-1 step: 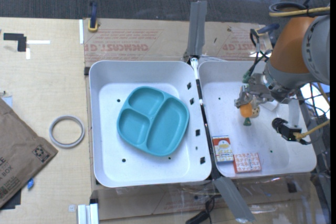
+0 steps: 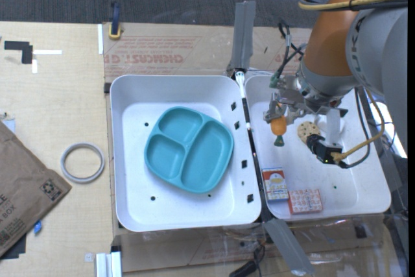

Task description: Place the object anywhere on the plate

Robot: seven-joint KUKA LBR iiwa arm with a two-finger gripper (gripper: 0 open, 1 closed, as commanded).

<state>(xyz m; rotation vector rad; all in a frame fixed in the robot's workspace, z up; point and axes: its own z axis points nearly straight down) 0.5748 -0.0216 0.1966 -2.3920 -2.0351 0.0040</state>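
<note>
Grey arm with two-finger gripper (image 2: 280,115) over the right white bin (image 2: 363,201), near its left wall.

The fingers close narrowly on a small orange carrot-shaped object (image 2: 278,127), held above the bin floor. The teal three-compartment plastic plate (image 2: 189,149) lies at 9 o'clock in the left white bin (image 2: 130,204), bare floor all round. Two small printed cards (image 2: 290,192) sit at 6 o'clock.

Pale wooden bench (image 2: 52,107) carrying two bins and loose items

Two shallow white plastic bins (image 2: 123,139) sit side by side at centre and right; a grey tape ring (image 2: 82,161) lies left, a brown cardboard box (image 2: 23,185) at lower left.
</note>
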